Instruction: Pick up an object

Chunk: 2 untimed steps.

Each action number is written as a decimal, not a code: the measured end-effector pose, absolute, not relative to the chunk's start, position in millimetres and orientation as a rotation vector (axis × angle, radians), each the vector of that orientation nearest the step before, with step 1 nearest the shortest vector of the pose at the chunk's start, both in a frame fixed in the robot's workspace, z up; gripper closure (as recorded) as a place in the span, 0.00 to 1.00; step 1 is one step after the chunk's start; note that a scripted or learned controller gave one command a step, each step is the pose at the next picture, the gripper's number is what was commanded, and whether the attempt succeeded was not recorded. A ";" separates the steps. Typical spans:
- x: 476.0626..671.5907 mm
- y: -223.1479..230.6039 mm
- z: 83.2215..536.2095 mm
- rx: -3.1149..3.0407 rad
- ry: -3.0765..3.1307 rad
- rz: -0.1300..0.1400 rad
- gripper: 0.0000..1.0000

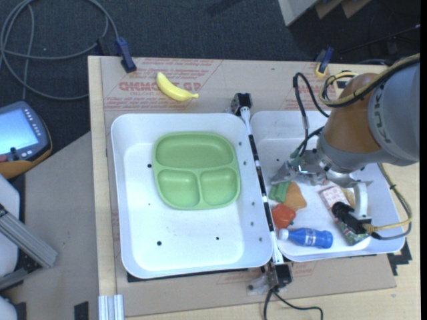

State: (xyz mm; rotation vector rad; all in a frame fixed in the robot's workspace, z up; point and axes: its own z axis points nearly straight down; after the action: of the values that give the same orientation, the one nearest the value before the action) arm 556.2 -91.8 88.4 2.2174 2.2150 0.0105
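Since the claw [291, 172] is down low in the right bin [280, 122] and its tip is a tangle of metal from this angle, I honestly can't tell what state it's in, so I wouldn't assume it has anything yet. If I were running this step, I'd drop straight down on one item, not the gap between two, because the stuff is bunched up along the bin's left side. Closest candidate is the orange and green toy [288, 193], just below the claw and maybe touching it. The red piece [283, 215] sits right under that, and the blue bottle [307, 237] lies on its side nearer the front wall. The bottle looks like it'd roll, so the toy seems the safer pick. The green divided plate [197, 170] is over in the left bin [133, 199], well apart.
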 end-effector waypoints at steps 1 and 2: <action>527.4 -94.5 88.1 2.218 2.215 0.010 0.00; 562.3 -140.4 134.5 2.221 2.219 0.000 0.00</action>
State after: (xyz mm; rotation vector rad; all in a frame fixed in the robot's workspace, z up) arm 562.3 -140.4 134.5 2.2214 2.2187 0.0005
